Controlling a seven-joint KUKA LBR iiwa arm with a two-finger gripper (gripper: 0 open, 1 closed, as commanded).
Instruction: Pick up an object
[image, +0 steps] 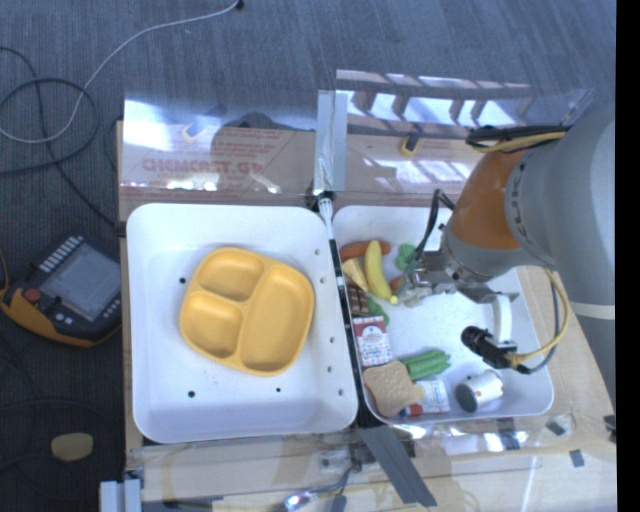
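Premises: a robotics test lab. Grounds: a grey industrial arm (570, 190) with an orange band works over a table (585, 375) carrying two shallow white bins (150, 330), walled behind by clear plastic screens (440, 110). A handheld control pendant (65, 290) lies on dark grey carpet (60, 60), with loose cables (50, 130) trailing nearby
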